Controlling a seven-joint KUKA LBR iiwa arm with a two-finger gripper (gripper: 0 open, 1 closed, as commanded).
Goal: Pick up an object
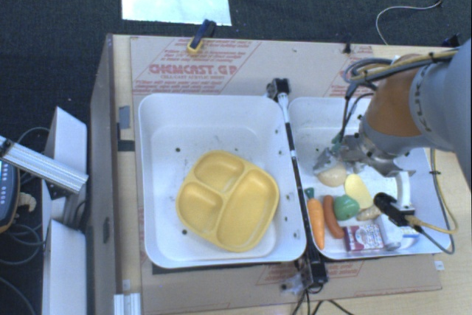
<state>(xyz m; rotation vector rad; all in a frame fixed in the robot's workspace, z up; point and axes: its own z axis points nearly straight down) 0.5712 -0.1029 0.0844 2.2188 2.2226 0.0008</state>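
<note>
The right bin (313,122) holds several toy foods near its front. A pale, potato-like piece (332,176) lies just under my gripper (330,158), which hangs low over it at the bin's middle left. Next to it are a yellow piece (358,190), a green pepper (344,206), an orange carrot (316,222), a red sausage (332,217) and a red box (365,238). The grey arm with its orange band (391,103) hides the bin's back right part.
The left bin (162,129) holds a yellow divided plate (227,199). A black divider rail (290,151) runs between the bins. A black part with a yellow cable (392,209) sticks out over the right bin's front right.
</note>
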